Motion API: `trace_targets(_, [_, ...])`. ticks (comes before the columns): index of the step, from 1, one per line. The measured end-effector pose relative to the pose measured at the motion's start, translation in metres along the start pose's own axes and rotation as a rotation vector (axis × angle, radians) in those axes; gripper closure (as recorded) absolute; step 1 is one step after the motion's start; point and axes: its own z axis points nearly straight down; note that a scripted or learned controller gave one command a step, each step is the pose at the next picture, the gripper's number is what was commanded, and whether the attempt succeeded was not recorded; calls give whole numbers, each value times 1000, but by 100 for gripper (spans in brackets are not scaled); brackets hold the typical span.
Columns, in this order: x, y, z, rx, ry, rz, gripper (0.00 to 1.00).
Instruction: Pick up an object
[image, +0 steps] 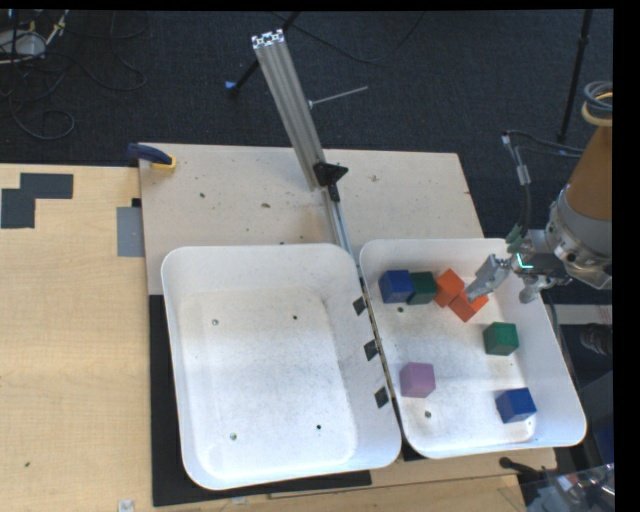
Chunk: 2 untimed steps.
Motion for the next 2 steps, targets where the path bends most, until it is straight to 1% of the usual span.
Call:
trace_targets(1, [-1,1,-2,-4,-1,2,0])
trace_targets(2, [1,-3,62,3,0,2,0])
